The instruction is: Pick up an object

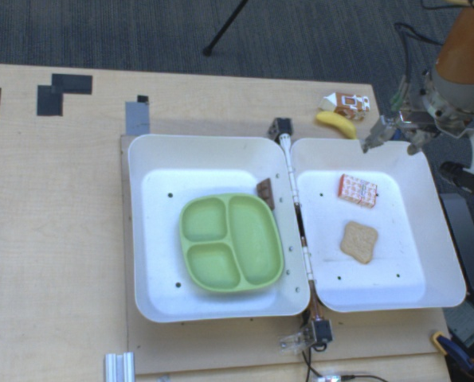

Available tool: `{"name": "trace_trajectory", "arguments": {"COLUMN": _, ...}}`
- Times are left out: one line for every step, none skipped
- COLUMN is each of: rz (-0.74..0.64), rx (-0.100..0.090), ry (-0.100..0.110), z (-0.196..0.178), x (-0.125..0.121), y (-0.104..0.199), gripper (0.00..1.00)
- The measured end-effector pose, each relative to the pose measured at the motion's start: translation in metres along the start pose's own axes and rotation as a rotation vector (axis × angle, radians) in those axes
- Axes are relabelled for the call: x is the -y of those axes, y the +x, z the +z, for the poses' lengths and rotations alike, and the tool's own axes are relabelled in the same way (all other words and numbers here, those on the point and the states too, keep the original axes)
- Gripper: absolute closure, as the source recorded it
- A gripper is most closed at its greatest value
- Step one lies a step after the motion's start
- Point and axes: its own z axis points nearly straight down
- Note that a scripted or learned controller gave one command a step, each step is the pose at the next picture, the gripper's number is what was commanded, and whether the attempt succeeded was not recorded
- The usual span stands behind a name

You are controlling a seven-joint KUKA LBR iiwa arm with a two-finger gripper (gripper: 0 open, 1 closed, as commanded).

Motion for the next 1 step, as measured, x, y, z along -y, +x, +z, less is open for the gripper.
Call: {"name": "trace_trajectory", "arguments": {"rz": 0.003, "rx": -0.001, "ry": 0.004, "z": 0.1468, "x": 0.0732, "y": 0.026, "gripper": 0.0}}
